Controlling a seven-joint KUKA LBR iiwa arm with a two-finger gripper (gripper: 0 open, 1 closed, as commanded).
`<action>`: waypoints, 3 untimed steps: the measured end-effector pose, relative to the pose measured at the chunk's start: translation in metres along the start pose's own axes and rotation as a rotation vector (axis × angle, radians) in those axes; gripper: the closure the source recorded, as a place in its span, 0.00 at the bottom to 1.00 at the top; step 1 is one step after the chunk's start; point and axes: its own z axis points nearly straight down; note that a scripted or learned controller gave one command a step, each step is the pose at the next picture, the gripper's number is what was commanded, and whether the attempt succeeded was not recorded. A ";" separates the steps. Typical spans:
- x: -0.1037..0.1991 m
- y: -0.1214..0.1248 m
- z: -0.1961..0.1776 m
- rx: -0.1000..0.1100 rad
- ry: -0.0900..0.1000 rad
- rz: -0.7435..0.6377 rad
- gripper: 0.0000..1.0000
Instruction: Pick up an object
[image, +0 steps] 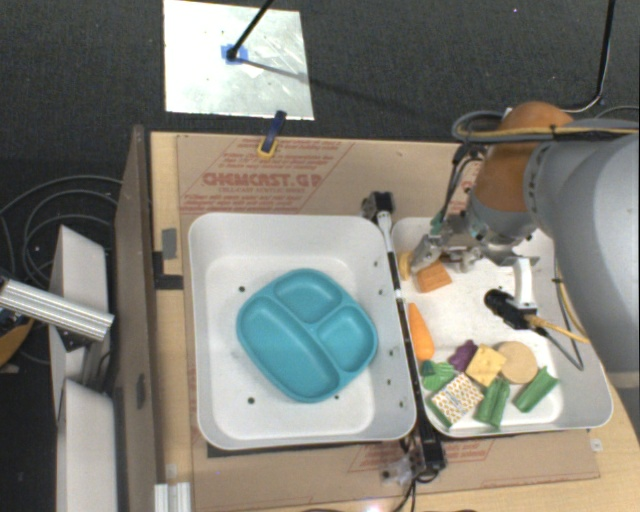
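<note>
in the right bin (590, 400), the gripper (437, 258) meets an orange block (433, 277); grip unclear.

Red lettering reading "CHEMCAST GP" is printed across the brown board (262, 178) behind the bins.

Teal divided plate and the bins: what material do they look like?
Teal divided plate: likely molded plastic, smooth with a soft sheen, rounded compartment ridges. Left bin and right bin: probably thin white plastic, matte, with rounded corners and rolled rims. None of this is certain from the look alone.
</note>
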 end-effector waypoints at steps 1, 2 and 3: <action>0.004 -0.019 0.001 0.006 0.001 0.006 0.00; 0.004 -0.017 -0.011 0.001 0.001 0.004 1.00; 0.069 -0.081 -0.105 -0.001 0.005 -0.004 1.00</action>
